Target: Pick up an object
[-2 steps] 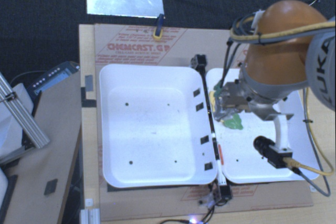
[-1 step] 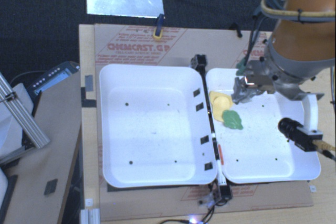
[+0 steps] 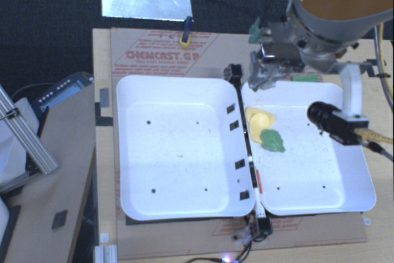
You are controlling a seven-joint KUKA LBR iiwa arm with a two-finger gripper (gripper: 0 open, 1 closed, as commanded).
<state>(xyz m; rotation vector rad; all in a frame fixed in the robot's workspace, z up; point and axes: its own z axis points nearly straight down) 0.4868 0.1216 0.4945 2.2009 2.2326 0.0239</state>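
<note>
Two objects lie touching in the right bin (image 3: 345, 194) near the divider: a yellow piece (image 3: 258, 120) and a green piece (image 3: 272, 140). Gripper (image 3: 263, 78) hovers above, holding nothing; opening cannot be told. Best to descend centred on one piece, clear of the bin wall.

Grey arm (image 3: 335, 21) enters from upper right (orange band above wrist); gripper (image 3: 263, 76) points down-left.

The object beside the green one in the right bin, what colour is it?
Yellow, seen in the camera view.
</note>
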